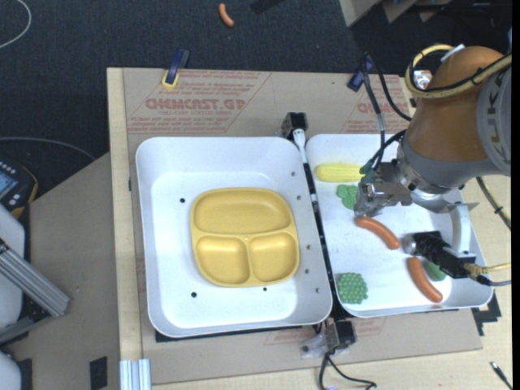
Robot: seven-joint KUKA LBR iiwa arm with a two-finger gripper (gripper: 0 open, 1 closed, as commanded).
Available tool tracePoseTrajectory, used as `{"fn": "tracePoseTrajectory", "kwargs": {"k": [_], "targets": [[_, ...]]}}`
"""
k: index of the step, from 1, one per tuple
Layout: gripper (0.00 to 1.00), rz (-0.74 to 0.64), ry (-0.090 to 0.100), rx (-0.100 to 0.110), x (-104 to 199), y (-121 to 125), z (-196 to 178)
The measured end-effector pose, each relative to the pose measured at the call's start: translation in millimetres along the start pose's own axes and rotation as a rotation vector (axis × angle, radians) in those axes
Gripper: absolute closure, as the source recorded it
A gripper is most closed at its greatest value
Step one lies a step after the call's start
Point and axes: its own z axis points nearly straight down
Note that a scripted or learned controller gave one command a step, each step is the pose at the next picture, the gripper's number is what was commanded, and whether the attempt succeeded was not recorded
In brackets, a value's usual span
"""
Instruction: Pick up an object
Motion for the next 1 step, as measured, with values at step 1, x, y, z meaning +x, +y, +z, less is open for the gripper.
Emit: {"fn": "tracePoseTrajectory", "kwargs": {"k": [1], "targets": [[1.0, 0.0, -0.001, -0.003, 44.0, 1.0, -4.6]]}}
